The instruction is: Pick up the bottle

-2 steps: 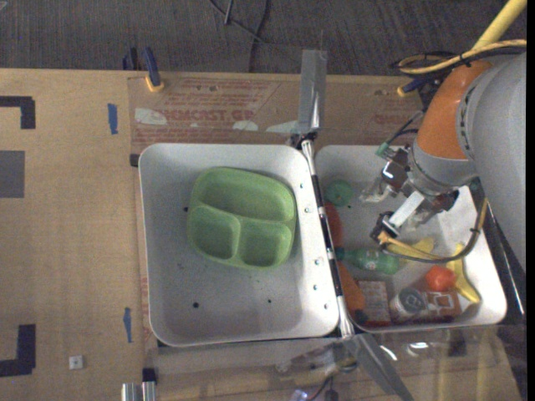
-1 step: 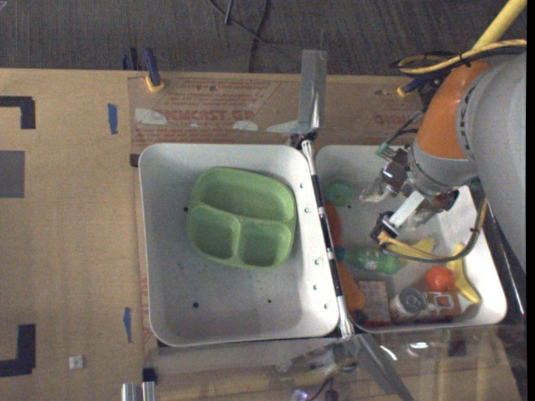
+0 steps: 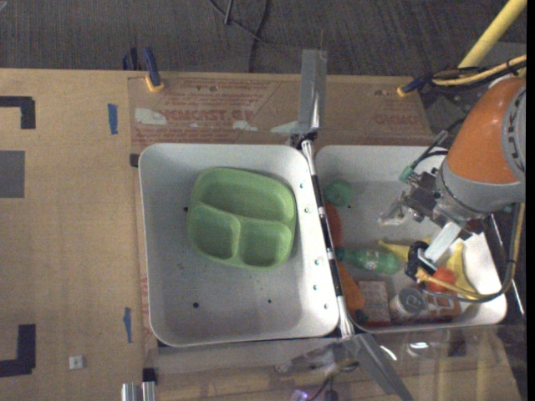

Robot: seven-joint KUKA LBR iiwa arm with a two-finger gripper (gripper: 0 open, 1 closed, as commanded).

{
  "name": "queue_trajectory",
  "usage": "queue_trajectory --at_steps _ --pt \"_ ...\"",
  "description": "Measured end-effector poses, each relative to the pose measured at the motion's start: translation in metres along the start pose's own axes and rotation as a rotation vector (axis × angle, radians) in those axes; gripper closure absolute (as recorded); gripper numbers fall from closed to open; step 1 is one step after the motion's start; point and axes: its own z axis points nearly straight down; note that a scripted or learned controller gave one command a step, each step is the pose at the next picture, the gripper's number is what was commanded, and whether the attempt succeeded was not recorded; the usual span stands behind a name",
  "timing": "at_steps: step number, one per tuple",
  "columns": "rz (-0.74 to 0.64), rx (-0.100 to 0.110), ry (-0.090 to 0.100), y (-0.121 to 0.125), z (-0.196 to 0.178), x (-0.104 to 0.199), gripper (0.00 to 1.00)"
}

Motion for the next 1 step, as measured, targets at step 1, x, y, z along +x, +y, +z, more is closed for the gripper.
queue_trajectory --at_steps 1 --pt "0.021 -0.011 0.006 -0.0092 0.0829 0.0101 0.00"
